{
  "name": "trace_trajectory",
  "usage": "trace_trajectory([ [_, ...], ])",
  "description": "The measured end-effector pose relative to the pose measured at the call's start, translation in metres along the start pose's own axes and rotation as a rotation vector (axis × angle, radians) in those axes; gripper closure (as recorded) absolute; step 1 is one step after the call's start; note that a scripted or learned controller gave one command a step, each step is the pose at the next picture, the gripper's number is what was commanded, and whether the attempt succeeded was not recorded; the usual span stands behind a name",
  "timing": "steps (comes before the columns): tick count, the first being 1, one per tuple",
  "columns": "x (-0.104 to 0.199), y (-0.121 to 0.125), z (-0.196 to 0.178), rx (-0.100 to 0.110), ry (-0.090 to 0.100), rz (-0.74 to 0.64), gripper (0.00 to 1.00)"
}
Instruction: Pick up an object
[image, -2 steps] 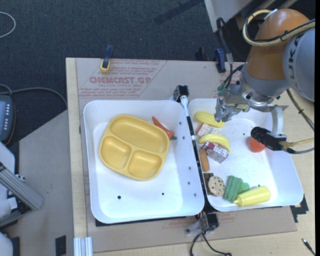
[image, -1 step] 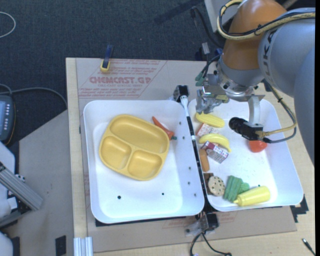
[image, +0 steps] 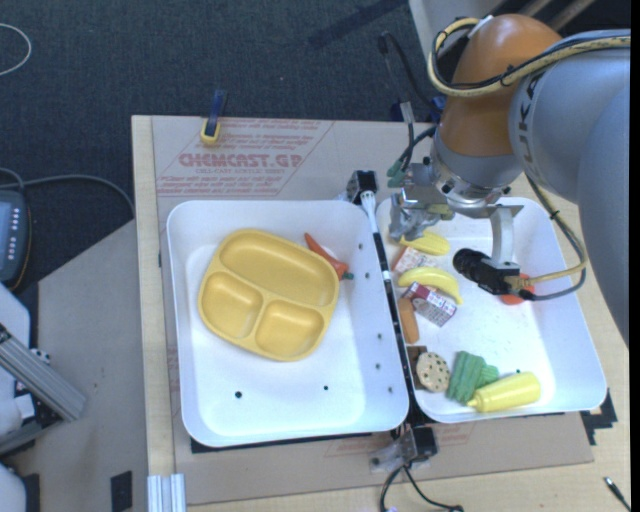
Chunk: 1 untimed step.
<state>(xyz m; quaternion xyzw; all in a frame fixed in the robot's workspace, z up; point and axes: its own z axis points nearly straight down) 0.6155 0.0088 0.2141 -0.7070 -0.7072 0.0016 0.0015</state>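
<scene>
Approach step, with the arm (image: 560, 90) reaching in from the right and nothing lifted yet.

From my end, the right bin (image: 545, 330) holds the pickable clutter, while the left bin (image: 290, 400) carries a yellow divided plate (image: 268, 295) and a small orange piece (image: 326, 256) just beyond it. The gripper (image: 410, 225) sits low at the far left corner of the right bin, just beside a yellow banana-like piece (image: 430, 243), which I judge to be the target. I cannot tell whether the gripper is released or clenched, and I see nothing held in it. A second yellow piece (image: 432, 280) and a small packet (image: 433, 304) lie close on the near side. Next I'd want a short, well-centred descent onto that one piece, clear of the bin wall, then a firm close before lifting.
</scene>
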Motion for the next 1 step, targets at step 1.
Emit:
trace_trajectory([
  [1, 0.0082, 0.0008, -0.0178, -0.008, 0.000, -0.001, 1.00],
])
